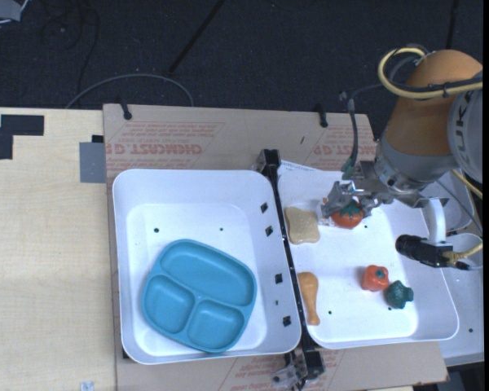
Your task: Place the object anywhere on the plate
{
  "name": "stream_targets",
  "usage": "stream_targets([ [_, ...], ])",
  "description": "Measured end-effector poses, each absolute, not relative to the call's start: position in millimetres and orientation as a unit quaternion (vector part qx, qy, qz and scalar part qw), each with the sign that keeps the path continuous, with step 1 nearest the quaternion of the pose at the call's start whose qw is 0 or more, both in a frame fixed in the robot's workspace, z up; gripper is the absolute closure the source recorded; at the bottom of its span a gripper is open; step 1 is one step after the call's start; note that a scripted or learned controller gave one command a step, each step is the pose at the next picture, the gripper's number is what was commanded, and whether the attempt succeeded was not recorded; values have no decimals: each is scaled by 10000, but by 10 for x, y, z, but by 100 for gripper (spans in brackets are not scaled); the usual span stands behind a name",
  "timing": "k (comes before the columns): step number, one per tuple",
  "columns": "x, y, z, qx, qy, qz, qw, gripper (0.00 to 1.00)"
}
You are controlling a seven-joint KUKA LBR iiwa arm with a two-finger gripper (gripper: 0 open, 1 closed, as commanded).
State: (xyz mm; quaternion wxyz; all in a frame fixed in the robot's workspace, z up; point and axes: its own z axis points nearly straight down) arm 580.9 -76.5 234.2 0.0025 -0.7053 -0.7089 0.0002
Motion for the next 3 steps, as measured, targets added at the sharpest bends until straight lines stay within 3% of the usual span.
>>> stream_targets([
  [1, 5595, -301, 2266, -7057, -7085, 11, 29, 100],
  [3, 5440, 676, 2214, -7055, -7087, 17, 29, 100],
])
